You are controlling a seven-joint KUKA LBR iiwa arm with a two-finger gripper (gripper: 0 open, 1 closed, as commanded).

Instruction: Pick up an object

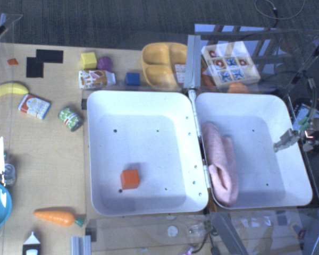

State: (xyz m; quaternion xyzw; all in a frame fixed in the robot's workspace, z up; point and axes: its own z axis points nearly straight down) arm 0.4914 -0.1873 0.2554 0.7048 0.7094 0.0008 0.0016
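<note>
White bins sit side by side; hand [285,140] hovers at the right bin's [255,110] right rim, grip state unclear.

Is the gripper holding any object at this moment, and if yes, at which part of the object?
Nothing is held. The gripper is at the right rim of the right bin, apart from the pink cloth and the orange cube.

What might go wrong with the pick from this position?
The gripper sits at the right bin's right wall, so a descent could clip the rim. The limp pink cloth hugs the divider wall, leaving little finger room. The small orange cube lies in the left bin, a long reach away.
</note>
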